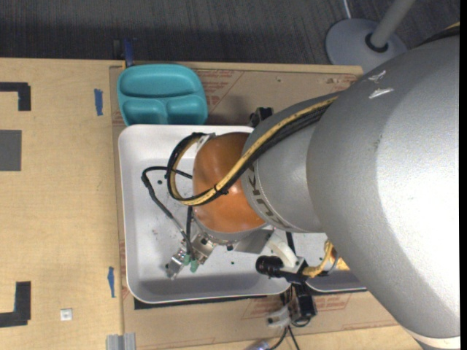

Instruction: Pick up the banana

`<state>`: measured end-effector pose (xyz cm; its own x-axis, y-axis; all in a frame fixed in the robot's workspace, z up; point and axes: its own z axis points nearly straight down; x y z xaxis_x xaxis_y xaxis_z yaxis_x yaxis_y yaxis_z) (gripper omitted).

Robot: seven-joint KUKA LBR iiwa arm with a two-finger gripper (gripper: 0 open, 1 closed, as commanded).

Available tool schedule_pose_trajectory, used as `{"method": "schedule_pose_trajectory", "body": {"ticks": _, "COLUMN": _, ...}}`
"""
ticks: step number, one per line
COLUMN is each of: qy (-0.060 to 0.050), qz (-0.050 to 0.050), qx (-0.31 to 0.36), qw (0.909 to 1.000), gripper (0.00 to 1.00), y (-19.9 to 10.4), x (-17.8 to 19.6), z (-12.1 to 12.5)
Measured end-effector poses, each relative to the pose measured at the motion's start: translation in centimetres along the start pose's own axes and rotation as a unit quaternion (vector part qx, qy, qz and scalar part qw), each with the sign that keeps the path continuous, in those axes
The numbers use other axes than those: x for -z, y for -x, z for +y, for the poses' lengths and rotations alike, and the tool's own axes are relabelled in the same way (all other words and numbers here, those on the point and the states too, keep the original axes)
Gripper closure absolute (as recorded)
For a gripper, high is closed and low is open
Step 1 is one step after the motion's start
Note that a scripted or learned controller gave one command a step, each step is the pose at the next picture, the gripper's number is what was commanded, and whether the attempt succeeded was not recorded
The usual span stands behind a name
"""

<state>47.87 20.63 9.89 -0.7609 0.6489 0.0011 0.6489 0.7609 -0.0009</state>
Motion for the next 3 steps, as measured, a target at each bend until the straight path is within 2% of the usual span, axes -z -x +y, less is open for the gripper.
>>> {"method": "schedule_pose_trajectory", "body": {"ticks": 1, "qy": 0.002, "qz": -0.001, "qx": 0.000, "qw": 1.0000, "gripper": 1.00, "y": 0.0, "x": 1.0, "z": 0.1}}
{"method": "schedule_pose_trajectory", "body": {"ticks": 3, "qy": 0.004, "qz": -0.002, "qx": -0.001, "qw": 1.0000, "gripper": 1.00, "y": 0.0, "x": 3.0, "z": 0.2}}
